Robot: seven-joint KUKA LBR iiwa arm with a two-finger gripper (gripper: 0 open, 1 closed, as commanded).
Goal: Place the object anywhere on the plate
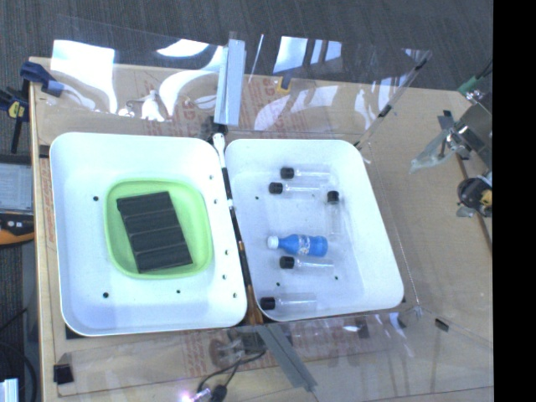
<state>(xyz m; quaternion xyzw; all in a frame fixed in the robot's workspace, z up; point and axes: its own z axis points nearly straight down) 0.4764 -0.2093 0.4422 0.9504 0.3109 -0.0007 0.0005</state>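
Blue bottle [300, 244] in rt bin [377, 249], w/ vials.

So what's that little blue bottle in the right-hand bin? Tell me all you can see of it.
The blue bottle is small and looks like plastic, with a white cap on its left end. It lies on its side on the floor of the right bin, roughly across it, cap pointing toward the left bin. Clear, black-capped vials lie around it; the one just below is very close, and contact can't be judged.
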